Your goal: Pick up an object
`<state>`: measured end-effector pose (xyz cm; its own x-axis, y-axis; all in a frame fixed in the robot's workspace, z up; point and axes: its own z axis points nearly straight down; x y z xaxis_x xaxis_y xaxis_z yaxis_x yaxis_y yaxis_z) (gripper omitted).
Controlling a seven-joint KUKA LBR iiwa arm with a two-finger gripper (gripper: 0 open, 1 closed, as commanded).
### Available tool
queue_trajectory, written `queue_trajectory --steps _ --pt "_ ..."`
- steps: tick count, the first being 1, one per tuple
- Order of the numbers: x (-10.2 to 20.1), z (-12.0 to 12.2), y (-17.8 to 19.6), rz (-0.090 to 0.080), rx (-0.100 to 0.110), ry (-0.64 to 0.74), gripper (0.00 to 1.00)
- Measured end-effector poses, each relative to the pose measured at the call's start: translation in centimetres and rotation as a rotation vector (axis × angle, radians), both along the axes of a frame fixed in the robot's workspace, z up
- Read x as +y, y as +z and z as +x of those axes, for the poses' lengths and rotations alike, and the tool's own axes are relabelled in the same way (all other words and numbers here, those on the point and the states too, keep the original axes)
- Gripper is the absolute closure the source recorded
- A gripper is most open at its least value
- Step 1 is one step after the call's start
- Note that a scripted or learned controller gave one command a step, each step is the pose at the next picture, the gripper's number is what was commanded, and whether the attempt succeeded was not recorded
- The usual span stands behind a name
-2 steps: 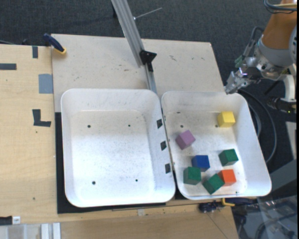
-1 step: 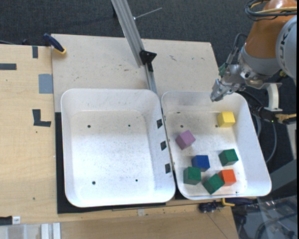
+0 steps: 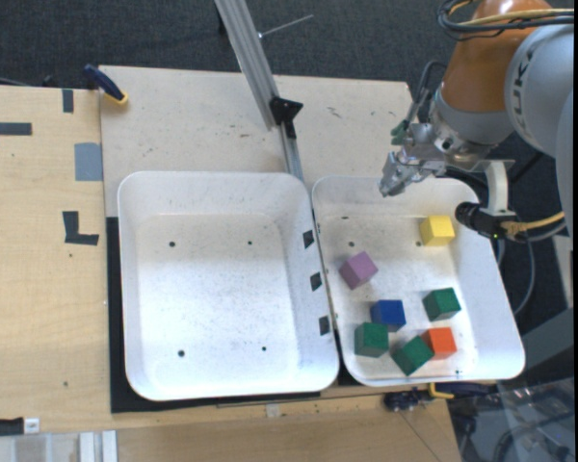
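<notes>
I have not picked up anything yet. My gripper (image 3: pixel 397 183) hangs over the far edge of the right bin (image 3: pixel 496 354), and nothing is between its tips. They look close together.

All the blocks lie in that bin. The yellow block (image 3: pixel 437 229) is nearest to me. The purple block (image 3: pixel 358 269) sits alone near the middle. The blue block (image 3: pixel 388 313), three green blocks (image 3: pixel 442 303) and the orange block (image 3: pixel 441 341) crowd together at the near end. Those would be hard to grab, I think. The left bin (image 3: pixel 130 258) sits beside this one.
</notes>
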<state>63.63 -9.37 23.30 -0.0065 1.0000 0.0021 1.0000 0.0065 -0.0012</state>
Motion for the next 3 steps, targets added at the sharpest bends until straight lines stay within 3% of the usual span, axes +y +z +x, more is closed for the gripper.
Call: queue_trajectory --steps 2,3 --pt "11.2 -3.6 1.5 0.001 0.001 0.001 1.00" --pt "15.7 -4.2 1.0 -0.001 0.001 0.000 1.00"
